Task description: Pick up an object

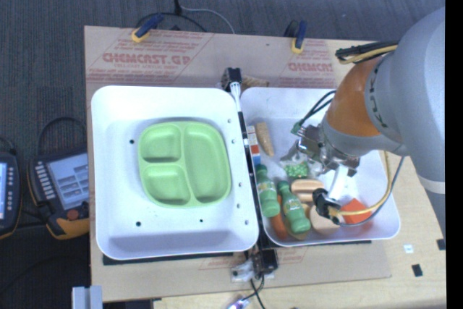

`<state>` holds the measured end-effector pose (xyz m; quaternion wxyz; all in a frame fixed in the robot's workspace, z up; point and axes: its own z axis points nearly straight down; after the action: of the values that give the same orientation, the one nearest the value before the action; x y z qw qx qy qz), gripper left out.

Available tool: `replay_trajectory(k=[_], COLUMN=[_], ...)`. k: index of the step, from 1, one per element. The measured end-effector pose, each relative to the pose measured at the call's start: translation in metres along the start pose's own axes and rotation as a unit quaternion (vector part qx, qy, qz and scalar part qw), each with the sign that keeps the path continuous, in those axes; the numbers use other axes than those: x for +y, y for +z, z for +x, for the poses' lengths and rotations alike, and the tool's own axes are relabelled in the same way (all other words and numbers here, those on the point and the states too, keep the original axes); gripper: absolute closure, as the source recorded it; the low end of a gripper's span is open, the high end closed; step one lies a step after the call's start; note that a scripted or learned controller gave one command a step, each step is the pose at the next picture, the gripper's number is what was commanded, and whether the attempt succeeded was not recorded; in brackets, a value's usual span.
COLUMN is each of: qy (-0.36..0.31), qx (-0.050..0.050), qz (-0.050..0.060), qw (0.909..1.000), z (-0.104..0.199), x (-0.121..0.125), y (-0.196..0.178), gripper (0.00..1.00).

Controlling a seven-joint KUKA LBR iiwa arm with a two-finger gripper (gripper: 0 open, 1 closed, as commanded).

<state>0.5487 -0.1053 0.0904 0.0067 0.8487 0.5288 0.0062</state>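
Hot dog toy (307, 187), the likeliest pick, lies in the right-hand bin (282, 99) on the table. In the camera view it is just below the claw (312, 159), crowded by a small green piece (296, 170) above it and two green bottles (268, 197) to its left; whether the claw is spread or pressed together I cannot tell. The risk, as I judge it, is that the claw comes down on this clutter, catches a neighbour or the toy's rounded end, and the toy slips or rolls away. Its long axis runs roughly left to right across the view, with neither end clearly a front.
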Motion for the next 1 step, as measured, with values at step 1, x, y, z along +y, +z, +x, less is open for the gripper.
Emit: replay_trajectory(k=[1], qy=[-0.109], qx=[-0.001], qz=[-0.003], qw=[0.994], z=[-0.0117], x=[-0.0388], y=[-0.0011], gripper=[1.0])
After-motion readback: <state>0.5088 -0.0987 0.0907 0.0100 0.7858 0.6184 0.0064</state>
